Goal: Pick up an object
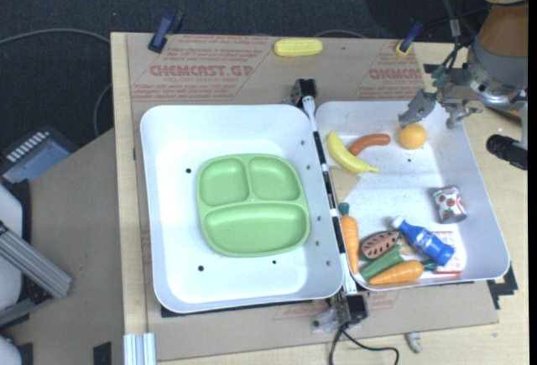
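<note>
At the far right corner of the right bin, the jaws hang from the grey wrist of the arm, and the two fingers stand spread apart with nothing between them; one finger reaches to the view's left, the other sits toward the arm. Just below the jaws in the view, slightly nearer the camera, lies the orange ball, the closest object and the likely target for the pick. It appears close beneath the left finger, but whether it touches that finger cannot be determined. The ball is round, so it offers no long axis and any finger orientation should serve; the deciding relation is the small offset between the jaw centre and the ball, which lies toward the camera and a little to the view's left of that centre. Left of the jaws and farther off rest the sausage and the banana, both elongated. Well toward the camera from the jaws lie a small patterned cube, a blue bottle, two carrots and a sliced item, clustered at the bin's near edge. The left bin, well apart from the jaws, carries a green divided tray. Both bins rest on the desk.
</note>
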`<control>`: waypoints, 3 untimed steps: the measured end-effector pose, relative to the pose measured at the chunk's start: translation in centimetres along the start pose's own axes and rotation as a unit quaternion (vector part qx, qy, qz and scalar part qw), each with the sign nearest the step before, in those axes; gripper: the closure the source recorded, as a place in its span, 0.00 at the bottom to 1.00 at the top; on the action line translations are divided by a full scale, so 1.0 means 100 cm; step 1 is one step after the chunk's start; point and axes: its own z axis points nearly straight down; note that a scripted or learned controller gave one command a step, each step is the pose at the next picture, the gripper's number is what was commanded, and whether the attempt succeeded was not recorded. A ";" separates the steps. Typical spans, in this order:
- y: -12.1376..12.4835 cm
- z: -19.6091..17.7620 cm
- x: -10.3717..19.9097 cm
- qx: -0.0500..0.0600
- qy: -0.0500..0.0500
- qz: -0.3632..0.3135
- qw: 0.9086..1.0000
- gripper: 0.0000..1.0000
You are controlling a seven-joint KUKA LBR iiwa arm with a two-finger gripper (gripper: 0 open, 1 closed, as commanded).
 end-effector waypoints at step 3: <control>0.030 0.116 0.076 0.001 0.000 0.000 1.000 0.00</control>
